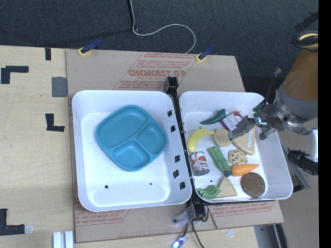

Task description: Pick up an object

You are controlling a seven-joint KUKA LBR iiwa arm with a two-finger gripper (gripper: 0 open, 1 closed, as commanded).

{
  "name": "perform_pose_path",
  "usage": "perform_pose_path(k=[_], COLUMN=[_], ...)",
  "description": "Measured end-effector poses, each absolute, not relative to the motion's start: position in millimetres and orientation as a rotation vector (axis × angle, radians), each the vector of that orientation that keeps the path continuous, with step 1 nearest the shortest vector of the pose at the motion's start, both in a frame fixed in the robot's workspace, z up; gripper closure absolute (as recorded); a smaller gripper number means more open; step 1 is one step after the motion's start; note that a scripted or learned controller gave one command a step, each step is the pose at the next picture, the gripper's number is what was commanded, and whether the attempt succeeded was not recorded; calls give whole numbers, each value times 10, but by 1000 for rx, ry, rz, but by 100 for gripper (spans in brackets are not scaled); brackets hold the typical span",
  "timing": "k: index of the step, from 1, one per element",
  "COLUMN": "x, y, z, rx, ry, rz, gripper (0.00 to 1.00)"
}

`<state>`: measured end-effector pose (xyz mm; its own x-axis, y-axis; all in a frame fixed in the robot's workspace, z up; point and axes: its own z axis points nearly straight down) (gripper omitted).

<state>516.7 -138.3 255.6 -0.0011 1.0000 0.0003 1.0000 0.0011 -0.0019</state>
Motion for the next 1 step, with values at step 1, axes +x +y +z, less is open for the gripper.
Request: perform_pose_path(k=[1], x=[4824], y=[-784], z=[2893], rx=[-2213], ry=[-2227], rz=[-1], gripper=[0])
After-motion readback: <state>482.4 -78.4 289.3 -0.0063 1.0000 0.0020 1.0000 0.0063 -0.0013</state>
